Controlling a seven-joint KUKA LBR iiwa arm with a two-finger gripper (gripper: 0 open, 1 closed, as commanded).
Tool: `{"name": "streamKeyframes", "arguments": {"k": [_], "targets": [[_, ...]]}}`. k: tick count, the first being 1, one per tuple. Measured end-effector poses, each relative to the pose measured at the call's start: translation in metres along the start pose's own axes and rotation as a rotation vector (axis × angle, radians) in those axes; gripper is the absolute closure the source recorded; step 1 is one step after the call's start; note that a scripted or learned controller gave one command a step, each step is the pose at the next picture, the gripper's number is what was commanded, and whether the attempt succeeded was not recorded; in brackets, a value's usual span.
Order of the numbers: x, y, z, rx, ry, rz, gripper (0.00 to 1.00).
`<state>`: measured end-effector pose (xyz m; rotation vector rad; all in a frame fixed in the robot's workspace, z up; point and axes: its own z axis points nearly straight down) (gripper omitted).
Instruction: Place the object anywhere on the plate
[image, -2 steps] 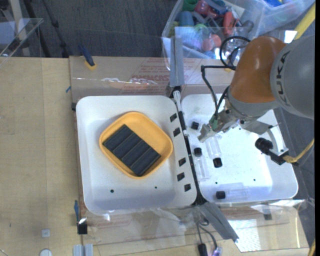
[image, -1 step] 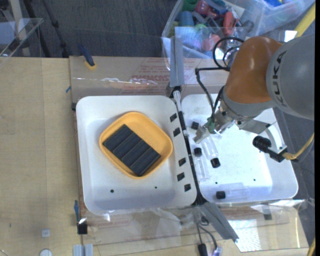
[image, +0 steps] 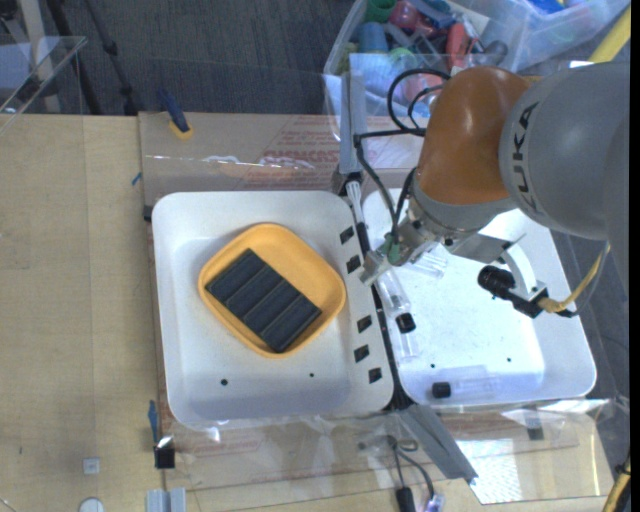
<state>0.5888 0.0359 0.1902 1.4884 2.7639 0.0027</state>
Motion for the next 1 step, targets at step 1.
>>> {"name": "streamKeyframes", "arguments": {"k": [1], "targets": [[-0.0001,-0.0001,0.0,0.0,0.0,0.0,0.0]]}}
